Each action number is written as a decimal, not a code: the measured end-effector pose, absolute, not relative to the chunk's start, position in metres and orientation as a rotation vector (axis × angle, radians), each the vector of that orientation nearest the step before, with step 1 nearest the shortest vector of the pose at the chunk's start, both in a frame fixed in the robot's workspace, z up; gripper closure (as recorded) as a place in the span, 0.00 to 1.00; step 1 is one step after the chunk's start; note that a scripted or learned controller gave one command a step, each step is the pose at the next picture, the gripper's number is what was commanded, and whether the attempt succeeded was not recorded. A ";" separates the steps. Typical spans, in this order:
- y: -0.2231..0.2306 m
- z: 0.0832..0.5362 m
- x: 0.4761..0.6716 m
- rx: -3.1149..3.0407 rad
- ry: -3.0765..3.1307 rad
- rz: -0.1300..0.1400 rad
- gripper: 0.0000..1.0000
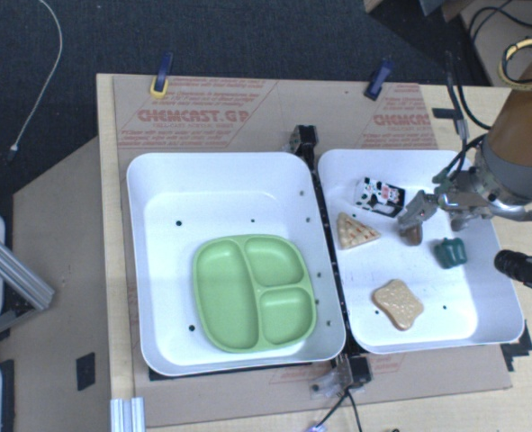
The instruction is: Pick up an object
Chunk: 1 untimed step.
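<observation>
The gripper (pixel 416 223) hangs low over the right bin (pixel 482 331), its grey metal fingers spread apart; nothing sits between them. One fingertip ends just above the bin floor, a small brownish tip showing at its end. Just right of it lies a small teal block (pixel 451 253), chunky and matte. To the left sits a tan triangular wedge (pixel 356 231), grainy like a cracker or pizza slice, and above that a black-and-white patterned toy (pixel 380 196) with a red spot. Nearer the front edge lies a toast-shaped slice (pixel 398 303), pale brown and rough. The left bin (pixel 157 196) bears a smooth green divided plate (pixel 252 292) with three compartments.
</observation>
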State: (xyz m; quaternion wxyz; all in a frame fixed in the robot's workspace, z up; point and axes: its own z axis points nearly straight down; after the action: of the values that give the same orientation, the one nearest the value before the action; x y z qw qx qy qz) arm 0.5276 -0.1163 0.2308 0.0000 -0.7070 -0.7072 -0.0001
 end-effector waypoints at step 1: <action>-0.117 0.167 0.523 -2.217 -2.216 0.007 0.00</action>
State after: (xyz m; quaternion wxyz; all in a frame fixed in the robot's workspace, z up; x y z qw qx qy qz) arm 0.5232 -0.1169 0.1671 0.0038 -0.7073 -0.7069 0.0023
